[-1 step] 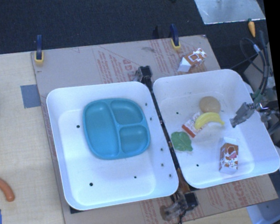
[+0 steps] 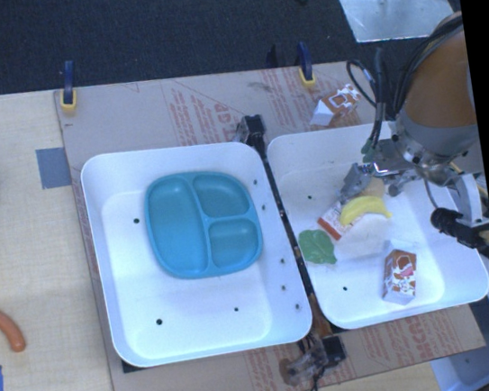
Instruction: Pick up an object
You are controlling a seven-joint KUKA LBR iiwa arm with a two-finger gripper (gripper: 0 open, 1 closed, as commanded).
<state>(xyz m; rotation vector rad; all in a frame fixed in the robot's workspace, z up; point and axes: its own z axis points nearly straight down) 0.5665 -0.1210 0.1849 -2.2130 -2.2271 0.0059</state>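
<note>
The bench (image 2: 28, 268) carries a cardboard sheet (image 2: 177, 109) held by clamps at its far edge, likely to keep the two bins from sliding. Faint red print runs across the cardboard but is too small to read. The left bin (image 2: 133, 334) holds a blue divided plate (image 2: 203, 223), lying flat near its middle. The right bin (image 2: 441, 293) holds the loose items, gathered toward its left half where the arm can reach them from the right. The arm (image 2: 433, 89) hangs over that bin's far right corner, and its gripper (image 2: 356, 181) points down-left, just above the banana (image 2: 365, 209); I judge the banana to be the target. Whether the fingers are spread or closed cannot be told. A red-and-white packet (image 2: 332, 222) lies touching the banana, a green leaf (image 2: 317, 247) just beside it, and a small carton (image 2: 400, 276) sits nearer the front; its label is unreadable. A sausage (image 2: 2, 326) lies on the bench, well apart.
</note>
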